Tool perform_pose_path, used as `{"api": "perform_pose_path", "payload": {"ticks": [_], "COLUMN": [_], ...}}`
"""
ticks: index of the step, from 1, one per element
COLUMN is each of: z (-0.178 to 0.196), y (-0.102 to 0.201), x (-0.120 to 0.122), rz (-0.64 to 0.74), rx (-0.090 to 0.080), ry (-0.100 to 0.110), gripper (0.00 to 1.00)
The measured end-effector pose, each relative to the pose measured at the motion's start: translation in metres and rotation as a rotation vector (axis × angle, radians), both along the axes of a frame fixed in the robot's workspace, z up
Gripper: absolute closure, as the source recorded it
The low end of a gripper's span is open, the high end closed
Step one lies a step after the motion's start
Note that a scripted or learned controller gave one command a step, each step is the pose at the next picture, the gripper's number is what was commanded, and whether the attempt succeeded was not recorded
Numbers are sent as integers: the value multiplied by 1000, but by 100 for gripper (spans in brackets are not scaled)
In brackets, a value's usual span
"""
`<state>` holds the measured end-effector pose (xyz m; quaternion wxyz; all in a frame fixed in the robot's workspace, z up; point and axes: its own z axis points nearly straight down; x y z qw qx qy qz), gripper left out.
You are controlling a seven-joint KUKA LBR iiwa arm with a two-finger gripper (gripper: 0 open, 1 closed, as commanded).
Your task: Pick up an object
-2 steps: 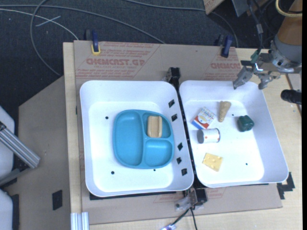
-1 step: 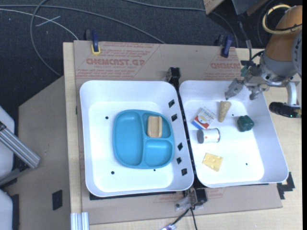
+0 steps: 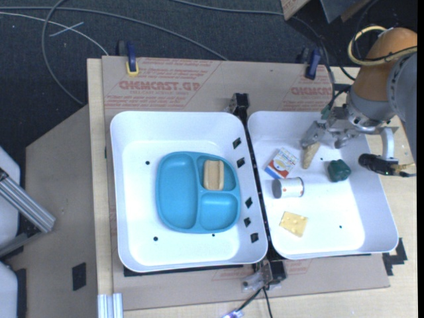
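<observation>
Reaching into the right bin (image 3: 371, 237), the gripper (image 3: 311, 152) hangs over a tan block (image 3: 309, 158); its grip cannot be told.

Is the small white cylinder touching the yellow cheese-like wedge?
Apart. The camera view shows bare white bin floor between the small white cylinder and the yellow cheese-like wedge.
</observation>
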<state>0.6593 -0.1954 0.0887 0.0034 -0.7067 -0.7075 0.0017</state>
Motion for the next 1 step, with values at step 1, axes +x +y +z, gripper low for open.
{"api": "perform_pose_path", "payload": {"ticks": [1], "z": [16], "y": [0], "x": [3], "rz": [1], "rx": [-3], "ry": [-9], "gripper": [100]}}
